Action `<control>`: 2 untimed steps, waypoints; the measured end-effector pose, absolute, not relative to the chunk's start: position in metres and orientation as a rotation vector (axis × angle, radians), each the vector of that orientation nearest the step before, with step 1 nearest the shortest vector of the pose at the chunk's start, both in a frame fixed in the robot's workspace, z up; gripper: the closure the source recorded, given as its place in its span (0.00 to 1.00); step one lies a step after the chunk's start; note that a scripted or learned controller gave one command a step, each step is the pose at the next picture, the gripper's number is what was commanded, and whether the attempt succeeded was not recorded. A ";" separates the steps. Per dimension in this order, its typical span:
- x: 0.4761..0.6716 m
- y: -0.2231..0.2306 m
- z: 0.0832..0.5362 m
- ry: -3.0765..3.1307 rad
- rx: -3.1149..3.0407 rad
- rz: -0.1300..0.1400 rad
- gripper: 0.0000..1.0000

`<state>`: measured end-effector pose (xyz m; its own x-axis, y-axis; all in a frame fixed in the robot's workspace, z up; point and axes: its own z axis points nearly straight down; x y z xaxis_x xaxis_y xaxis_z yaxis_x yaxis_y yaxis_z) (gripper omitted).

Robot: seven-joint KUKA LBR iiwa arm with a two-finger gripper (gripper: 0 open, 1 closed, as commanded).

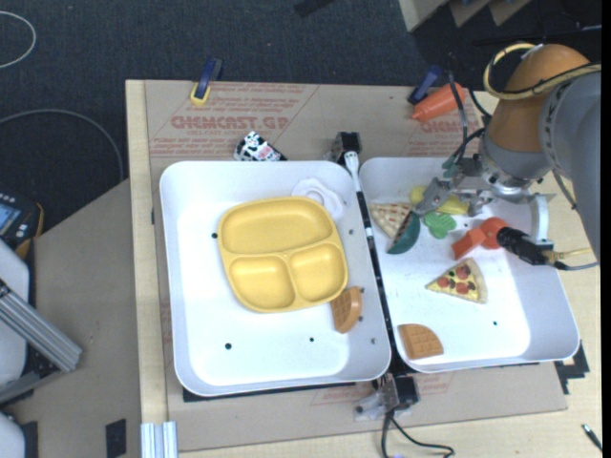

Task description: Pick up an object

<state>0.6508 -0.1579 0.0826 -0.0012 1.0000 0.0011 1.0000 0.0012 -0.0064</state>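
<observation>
From the fixed overhead camera, the gripper sits low over the back of the right bin, right among a tight cluster of toy food: a yellow piece, a green piece, a dark green leaf-shaped piece and a waffle-patterned wedge. How far apart its jaws stand, and whether anything lies between them, I cannot tell; the metal parts and the toys overlap too closely. The main risk, as I judge it, comes from this crowding: closing here could pinch two pieces at once, or nudge one aside and come up with nothing, and the small rounded shapes could slip free on the lift. The bin's back wall is also near, so a finger might catch on it. Likely targets are the yellow and green pieces directly under the tool. Elsewhere in the right bin lie an orange-red piece just beside the cluster, a pizza slice near the middle and a brown cookie-like piece at the front. The left bin holds a yellow divided plate, a white ring-shaped item behind it, and a tan bread-like piece by its right wall.
</observation>
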 end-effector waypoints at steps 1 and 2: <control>0.652 -0.158 0.096 -2.224 -2.218 0.004 1.00; 0.660 -0.161 0.142 -2.227 -2.226 -0.006 1.00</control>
